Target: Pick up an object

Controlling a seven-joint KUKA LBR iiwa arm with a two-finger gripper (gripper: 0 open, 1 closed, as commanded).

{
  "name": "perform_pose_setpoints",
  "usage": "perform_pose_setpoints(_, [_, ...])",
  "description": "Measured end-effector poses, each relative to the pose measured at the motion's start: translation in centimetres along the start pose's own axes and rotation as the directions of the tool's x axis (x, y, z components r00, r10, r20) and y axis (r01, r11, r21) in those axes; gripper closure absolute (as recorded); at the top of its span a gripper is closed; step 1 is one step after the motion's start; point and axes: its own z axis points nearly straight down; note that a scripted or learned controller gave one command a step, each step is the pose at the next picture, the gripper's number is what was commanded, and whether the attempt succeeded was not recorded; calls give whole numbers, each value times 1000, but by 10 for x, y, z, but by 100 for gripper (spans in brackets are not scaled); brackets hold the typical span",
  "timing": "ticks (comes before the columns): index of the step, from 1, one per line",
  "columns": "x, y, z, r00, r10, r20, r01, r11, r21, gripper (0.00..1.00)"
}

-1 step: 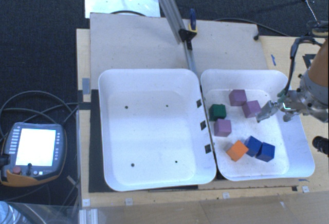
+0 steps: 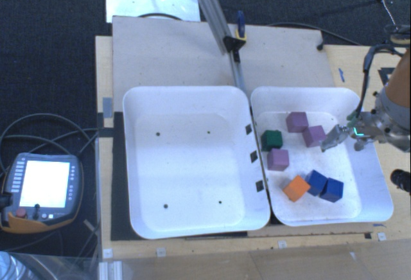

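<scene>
The right bin point(image 2: 369, 198) holds several small cubes. Three purple cubes lie at the back point(image 2: 297, 121), beside it point(image 2: 313, 135) and nearer the middle point(image 2: 278, 159). A green cube point(image 2: 272, 139) sits by the bin's left wall. An orange cube point(image 2: 297, 188) and two blue cubes point(image 2: 316, 181) point(image 2: 332, 189) lie near the front. My gripper point(image 2: 343, 140) hangs over the right side of this bin, just right of the second purple cube, open, with nothing between its fingers.
The left bin point(image 2: 138, 144) stands beside the right one. A metal pole point(image 2: 212, 6) slants across the board behind the bins. A teach pendant point(image 2: 42, 190) lies at the far left, off the bench.
</scene>
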Motion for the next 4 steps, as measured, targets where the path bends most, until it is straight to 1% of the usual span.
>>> perform_pose_setpoints(2, [3,6,85,1000,1,0,-1,1000,4,0])
perform_pose_setpoints(3, [3,6,137,1000,1,-1,-1,1000,5,0])
perform_pose_setpoints(4, [2,7,123,1000,-1,1,1,1000,0,100])
